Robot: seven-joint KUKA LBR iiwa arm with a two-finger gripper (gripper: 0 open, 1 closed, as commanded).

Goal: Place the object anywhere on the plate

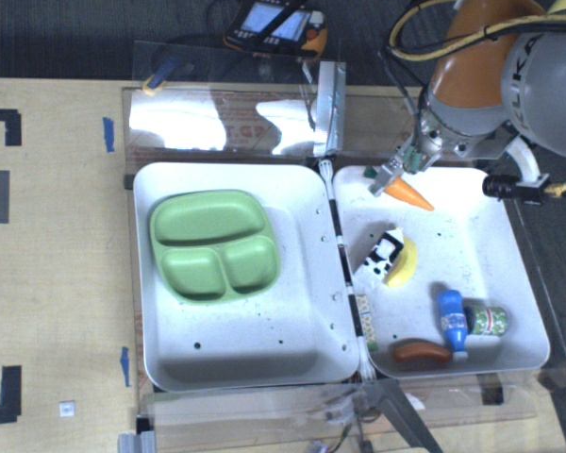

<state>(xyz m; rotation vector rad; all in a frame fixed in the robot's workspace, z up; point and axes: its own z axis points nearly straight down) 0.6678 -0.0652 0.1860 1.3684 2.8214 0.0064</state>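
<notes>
A green plate (214, 243) with three compartments lies in the left bin (292, 347). In the right bin (519, 253), an orange carrot (413, 194) with a green tip lies near the back wall. My gripper (392, 176) reaches down from the upper right, and its tip meets the carrot's leafy left end. The grey arm with its orange band (481, 45) hangs over the right bin's back corner. The plate holds nothing.
A black-and-white cow toy (385, 251) and a yellow banana (405, 264) lie together mid-bin. Toward the front are a blue bottle (452, 319), a green can (489, 321) and a brown sausage (421, 352). A raised divider (340, 243) separates the two bins.
</notes>
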